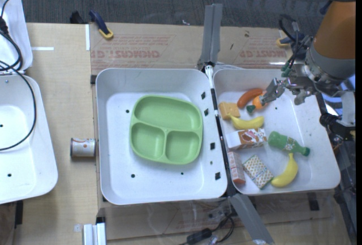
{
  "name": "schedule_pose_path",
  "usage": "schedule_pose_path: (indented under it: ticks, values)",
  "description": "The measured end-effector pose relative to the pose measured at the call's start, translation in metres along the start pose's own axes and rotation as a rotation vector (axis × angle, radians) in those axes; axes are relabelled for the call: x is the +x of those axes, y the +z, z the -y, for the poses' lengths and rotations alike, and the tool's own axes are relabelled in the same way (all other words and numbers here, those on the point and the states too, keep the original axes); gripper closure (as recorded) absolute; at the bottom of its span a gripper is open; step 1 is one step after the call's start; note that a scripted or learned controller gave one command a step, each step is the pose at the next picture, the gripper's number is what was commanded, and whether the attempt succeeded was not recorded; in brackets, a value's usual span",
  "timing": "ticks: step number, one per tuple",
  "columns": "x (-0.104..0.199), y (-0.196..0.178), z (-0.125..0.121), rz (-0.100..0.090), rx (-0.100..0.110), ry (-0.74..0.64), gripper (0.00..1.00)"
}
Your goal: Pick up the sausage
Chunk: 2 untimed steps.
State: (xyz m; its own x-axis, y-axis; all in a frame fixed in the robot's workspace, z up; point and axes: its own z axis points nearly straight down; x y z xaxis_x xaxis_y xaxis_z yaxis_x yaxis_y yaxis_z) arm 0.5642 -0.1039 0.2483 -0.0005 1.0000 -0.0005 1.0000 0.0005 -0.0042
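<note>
- End effector (pixel 281 90) hovers near the right bin's (pixel 317 125) far rim, just beside the sausage (pixel 249 96); grip state unclear.
- Left bin (pixel 113 125) holds a green plate (pixel 167 129).

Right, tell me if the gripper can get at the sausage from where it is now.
Probably yes. The gripper hangs in the right bin just beside the sausage, whose top is uncovered. An orange piece touches its right end and could crowd a finger.

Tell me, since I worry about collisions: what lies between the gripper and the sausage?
Nothing. In the camera view the gripper hangs right beside the sausage, with just a bare strip of the right bin floor between them.
</note>
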Motion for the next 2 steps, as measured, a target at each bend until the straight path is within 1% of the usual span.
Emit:
schedule_pose_path:
  ticks: [1, 2]
  values:
    - [0.0108, 0.1554, -0.0477, 0.0, -0.005, 0.092, 0.0]
    - [0.0093, 0.1465, -0.0475, 0.0, -0.005, 0.096, 1.0]
